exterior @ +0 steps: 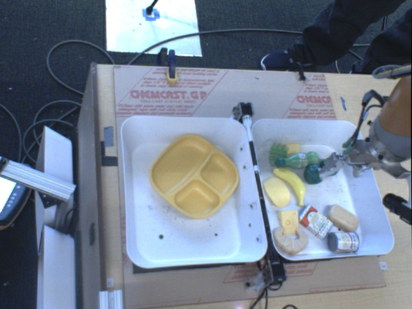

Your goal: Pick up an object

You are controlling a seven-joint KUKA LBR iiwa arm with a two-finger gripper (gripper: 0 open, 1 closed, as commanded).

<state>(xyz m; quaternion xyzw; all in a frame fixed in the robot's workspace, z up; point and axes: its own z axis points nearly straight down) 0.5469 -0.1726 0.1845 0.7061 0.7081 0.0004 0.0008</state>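
The right bin (372, 201) holds several toy foods. A green bottle (297, 160) lies beside a leafy green piece (278, 152) near the bin's back left. A small dark green object (313, 173) sits just right of the bottle. Below them lie a banana (293, 183), a pale yellow slice (277, 191), a cheese wedge (290, 221), a bagel (291, 240), a red and white carton (315, 222), a tan roll (343, 217) and a can (343, 241). My gripper (331, 164) reaches in from the right, low over the bin, its tip right beside the dark green object.
The left bin (145, 237) carries a yellow divided plate (194, 174). A black divider rail (256, 172) runs between the bins. The arm's wrist (389, 137) hangs over the right bin's right wall. Cables lie on the floor at the left.
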